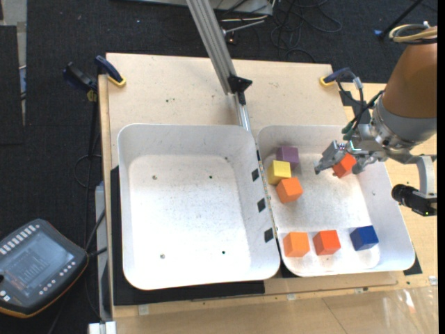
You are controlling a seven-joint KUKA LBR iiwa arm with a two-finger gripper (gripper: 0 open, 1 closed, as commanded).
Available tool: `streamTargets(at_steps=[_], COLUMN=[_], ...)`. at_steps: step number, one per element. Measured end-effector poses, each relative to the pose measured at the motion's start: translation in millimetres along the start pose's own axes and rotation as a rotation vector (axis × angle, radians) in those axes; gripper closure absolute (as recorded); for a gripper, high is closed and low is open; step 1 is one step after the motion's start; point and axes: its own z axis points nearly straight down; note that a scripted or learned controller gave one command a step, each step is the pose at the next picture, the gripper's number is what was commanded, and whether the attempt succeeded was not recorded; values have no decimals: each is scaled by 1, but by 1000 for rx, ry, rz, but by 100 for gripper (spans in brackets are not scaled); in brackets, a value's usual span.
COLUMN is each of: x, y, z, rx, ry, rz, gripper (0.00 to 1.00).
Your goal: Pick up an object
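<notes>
1. Nearest the camera, I note the teach pendant lying off the bench, far to the left of the gripper.
2. The gripper hangs over the right bin, clenched on a red-orange cube that sits between its fingers. I judge the cube lifted, though its clearance from the bin floor is hard to confirm.
3. Just left of the gripper I see a purple cube, a yellow cube and an orange cube clustered, touching.
4. Below the gripper, an orange block, a red block and a blue block line the near wall.
5. The arm's wrist hides the bin's right rim; the fingertips are blurred.
</notes>
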Motion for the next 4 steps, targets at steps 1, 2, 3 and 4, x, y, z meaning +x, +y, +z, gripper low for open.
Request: streamTargets(at_steps=[1,2,3,4], x=[0,-7,1,0], y=[1,8,7,13], z=[-2,48,110,121], rx=[-4,0,1,-24], ry=[-1,-1,0,-5], rz=[2,3,2,0], gripper=[0,0,0,0])
